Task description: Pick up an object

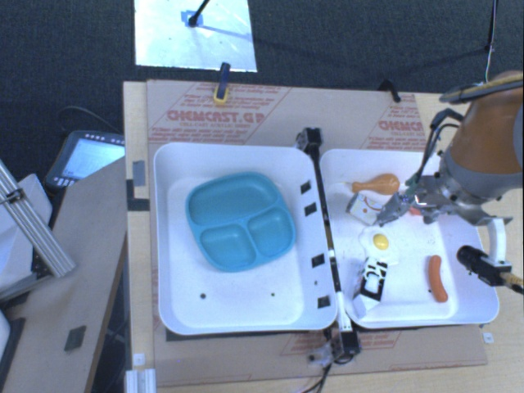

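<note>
White right bin (471, 305) holds a fried egg (380, 241), a sausage (437, 278), a chicken leg (378, 185) and a black-white piece (374, 278). The gripper (393, 211) hangs between leg and egg; whether its jaws are apart is unclear. A blue tray (240, 219) lies in the left bin (176, 301).

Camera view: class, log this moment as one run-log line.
tool: low in right bin, beside drumstick | egg, sausage: lying loose | left bin: blue tray | nothing seen held

Two shallow white bins sit side by side. The left bin (164, 219) holds a blue divided plastic plate (240, 219). The right bin (471, 301) holds a toy drumstick (377, 185), fried egg (380, 241) and sausage (437, 278).
</note>
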Controlling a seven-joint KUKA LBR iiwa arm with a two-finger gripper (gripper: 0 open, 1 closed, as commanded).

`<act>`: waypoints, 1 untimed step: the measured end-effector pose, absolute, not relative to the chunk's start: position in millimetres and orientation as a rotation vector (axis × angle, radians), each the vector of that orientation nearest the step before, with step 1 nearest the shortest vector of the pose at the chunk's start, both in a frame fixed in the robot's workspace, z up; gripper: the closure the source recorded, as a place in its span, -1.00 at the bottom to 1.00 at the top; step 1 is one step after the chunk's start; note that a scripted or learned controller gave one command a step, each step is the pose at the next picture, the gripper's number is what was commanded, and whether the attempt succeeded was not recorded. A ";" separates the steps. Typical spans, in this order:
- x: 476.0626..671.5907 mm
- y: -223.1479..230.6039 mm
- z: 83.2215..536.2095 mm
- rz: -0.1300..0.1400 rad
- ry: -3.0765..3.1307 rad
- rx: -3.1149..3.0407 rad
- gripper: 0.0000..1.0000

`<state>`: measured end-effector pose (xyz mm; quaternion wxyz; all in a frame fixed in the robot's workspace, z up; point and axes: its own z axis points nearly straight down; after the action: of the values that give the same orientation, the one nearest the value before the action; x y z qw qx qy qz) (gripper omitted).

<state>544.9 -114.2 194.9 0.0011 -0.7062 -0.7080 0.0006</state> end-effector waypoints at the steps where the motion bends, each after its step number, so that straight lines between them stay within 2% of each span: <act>1: 546.4 -112.5 132.3 0.002 -2.221 -2.218 -1.00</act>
<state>546.4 -112.5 132.3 0.0011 -0.7067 -0.7075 0.0006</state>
